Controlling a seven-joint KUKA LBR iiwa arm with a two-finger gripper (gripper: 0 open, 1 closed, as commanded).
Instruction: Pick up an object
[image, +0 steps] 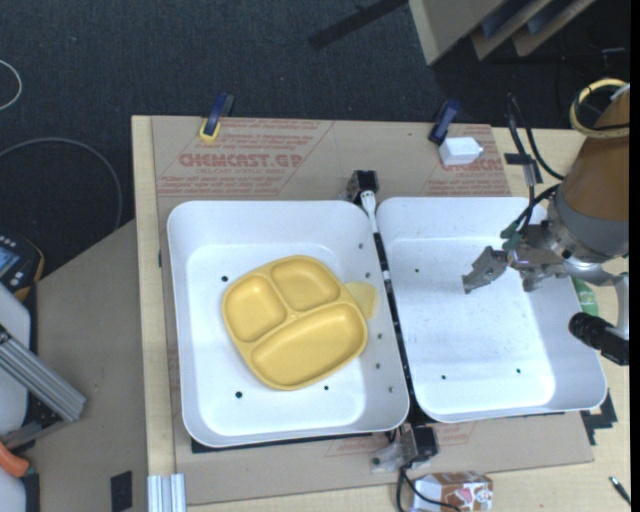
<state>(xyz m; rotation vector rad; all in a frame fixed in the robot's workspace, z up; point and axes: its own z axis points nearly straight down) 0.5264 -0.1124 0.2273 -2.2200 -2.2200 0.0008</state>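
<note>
One yellow plate (294, 321) to pick, lying in the left bin (190, 300).
Nearest, the divided plate rests flat, reachable from above; farther right, the gripper (505, 268) hangs over the right bin (480, 370), fingers spread, holding nothing, well apart from the plate.

bench (250, 155) — brown board | two white bins (190, 300) side by side | white block (461, 151) — back edge

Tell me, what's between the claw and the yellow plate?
In the camera view, bare white floor of the right bin, then the bins' touching rims with black clips, separate the claw from the yellow plate.
</note>
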